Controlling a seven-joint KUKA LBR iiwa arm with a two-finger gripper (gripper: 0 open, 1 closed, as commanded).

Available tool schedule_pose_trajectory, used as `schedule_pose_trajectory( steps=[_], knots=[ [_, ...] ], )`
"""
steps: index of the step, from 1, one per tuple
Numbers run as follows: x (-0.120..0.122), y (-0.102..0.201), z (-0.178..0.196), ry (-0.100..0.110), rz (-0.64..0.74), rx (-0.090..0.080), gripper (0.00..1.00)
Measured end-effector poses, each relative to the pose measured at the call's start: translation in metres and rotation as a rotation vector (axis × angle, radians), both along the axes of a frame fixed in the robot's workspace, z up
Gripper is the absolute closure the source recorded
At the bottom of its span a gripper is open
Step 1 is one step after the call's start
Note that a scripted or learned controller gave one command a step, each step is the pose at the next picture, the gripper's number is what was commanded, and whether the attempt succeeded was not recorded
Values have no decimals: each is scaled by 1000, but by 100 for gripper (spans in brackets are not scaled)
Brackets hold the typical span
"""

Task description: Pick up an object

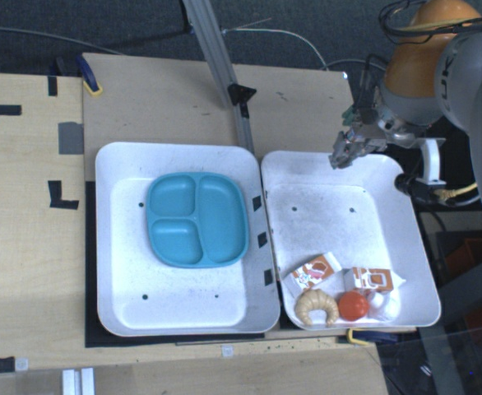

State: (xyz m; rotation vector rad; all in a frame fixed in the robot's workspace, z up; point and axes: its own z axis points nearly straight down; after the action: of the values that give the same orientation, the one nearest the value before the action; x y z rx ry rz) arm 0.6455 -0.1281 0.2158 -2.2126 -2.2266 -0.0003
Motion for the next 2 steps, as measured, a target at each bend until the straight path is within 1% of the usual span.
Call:
schedule_pose_trajectory(
  steps=[2],
  knots=[
    [17, 109, 20, -2, 1, 0, 100]
  ],
)
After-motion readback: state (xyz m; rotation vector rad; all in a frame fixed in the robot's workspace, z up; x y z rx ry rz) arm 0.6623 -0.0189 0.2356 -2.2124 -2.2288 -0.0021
